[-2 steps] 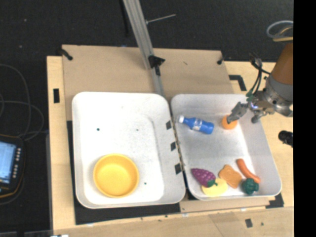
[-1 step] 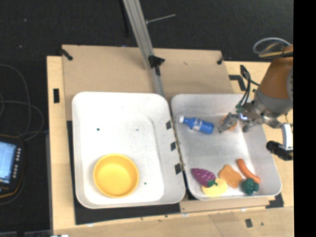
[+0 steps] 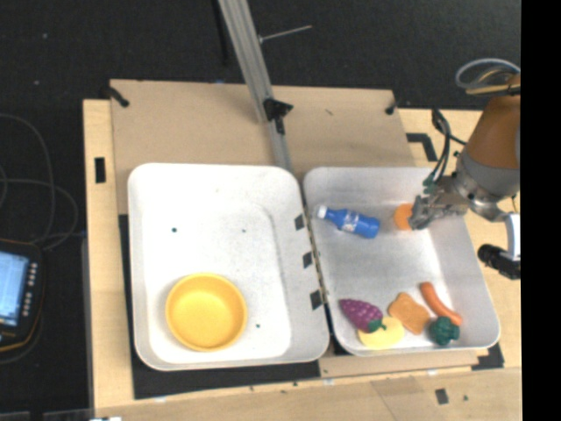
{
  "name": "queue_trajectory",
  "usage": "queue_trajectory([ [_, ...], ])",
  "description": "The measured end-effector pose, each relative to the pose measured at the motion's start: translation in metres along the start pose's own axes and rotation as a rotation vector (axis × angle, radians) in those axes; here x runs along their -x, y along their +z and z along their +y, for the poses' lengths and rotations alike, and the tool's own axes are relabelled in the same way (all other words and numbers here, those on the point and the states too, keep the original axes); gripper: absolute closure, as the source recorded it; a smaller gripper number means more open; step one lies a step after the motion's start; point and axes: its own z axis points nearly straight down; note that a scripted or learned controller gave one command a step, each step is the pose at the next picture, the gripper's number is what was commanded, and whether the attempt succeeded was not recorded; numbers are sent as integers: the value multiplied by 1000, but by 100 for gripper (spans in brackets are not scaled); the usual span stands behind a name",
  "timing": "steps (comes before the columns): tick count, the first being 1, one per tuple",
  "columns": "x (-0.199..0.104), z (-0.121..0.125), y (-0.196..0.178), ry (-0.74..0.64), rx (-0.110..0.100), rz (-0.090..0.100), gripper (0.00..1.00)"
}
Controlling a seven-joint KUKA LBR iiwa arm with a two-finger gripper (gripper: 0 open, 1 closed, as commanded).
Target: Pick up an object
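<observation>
My gripper (image 3: 421, 215) hangs over the upper right part of the right bin (image 3: 386, 187), its tip right beside a small orange object (image 3: 402, 217) that lies just to its left. I cannot see whether anything sits between the fingers. A blue bottle (image 3: 349, 222) lies on its side further left in the same bin. Along the bin's front lie a purple toy (image 3: 359, 310), a yellow piece (image 3: 383, 334), an orange-brown block (image 3: 409, 312), and a carrot with a green top (image 3: 437, 308).
The left bin (image 3: 219, 200) holds a yellow bowl (image 3: 206, 310) at its front left. A slanted metal pole (image 3: 254, 68) rises behind the bins. A divider with black clips (image 3: 308, 257) runs between the two bins.
</observation>
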Motion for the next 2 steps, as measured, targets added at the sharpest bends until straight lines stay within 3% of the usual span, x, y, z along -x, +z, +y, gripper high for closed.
queue_trajectory([
  [1,3,3,-65,-1,4,-1,100],
  [2,5,4,-86,-3,0,1,100],
])
